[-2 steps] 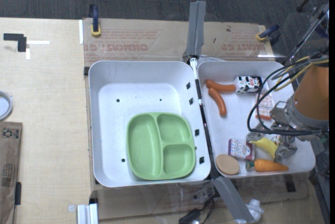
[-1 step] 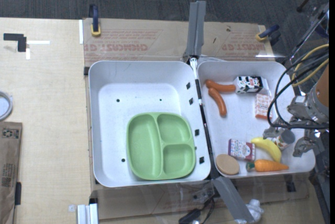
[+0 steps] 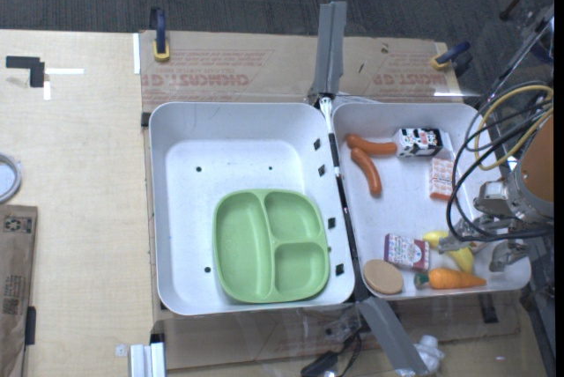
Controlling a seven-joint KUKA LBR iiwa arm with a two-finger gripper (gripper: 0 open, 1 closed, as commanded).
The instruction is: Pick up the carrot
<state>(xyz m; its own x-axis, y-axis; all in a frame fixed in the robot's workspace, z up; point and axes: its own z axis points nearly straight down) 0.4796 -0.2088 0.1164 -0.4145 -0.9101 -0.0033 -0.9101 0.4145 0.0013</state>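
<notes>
Two shallow white bins sit side by side on the desk (image 3: 70,129). The left bin (image 3: 176,190) holds one green plastic plate (image 3: 271,245) with three compartments. The right bin (image 3: 401,190) holds two sausages (image 3: 370,159), one black-and-white carton (image 3: 418,142), one pink packet (image 3: 406,251), one round tan biscuit (image 3: 383,277), a yellow banana (image 3: 449,249) and one carrot (image 3: 454,280), orange and tapered, lying along the near wall. The gripper (image 3: 493,234) hangs at the bin's right edge, above the carrot's tip; whether it is wide or closed I cannot tell.
</notes>
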